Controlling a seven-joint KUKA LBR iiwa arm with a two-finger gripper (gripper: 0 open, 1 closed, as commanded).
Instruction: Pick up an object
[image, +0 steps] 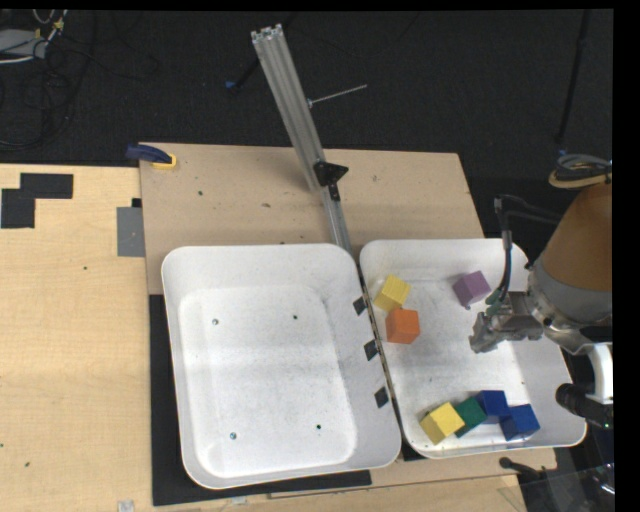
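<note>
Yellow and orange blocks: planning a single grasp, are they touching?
Cannot tell. In the camera view the yellow block and orange block meet corner-to-edge, without a plain gap.

Grey arm (570, 290) with broad orange band above the wrist. Small grey metal gripper (487, 332). Thin cable alongside.

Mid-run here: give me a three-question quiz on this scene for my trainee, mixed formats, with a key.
1. True or false: the purple block lies in the left bin.
2. Which block touches the orange block? A) green B) yellow C) blue
3. Fill in: the end effector is over the ____ bin.

Key:
1. False; it lies in the right bin.
2. B, the yellow block by the divider.
3. Right.
</note>
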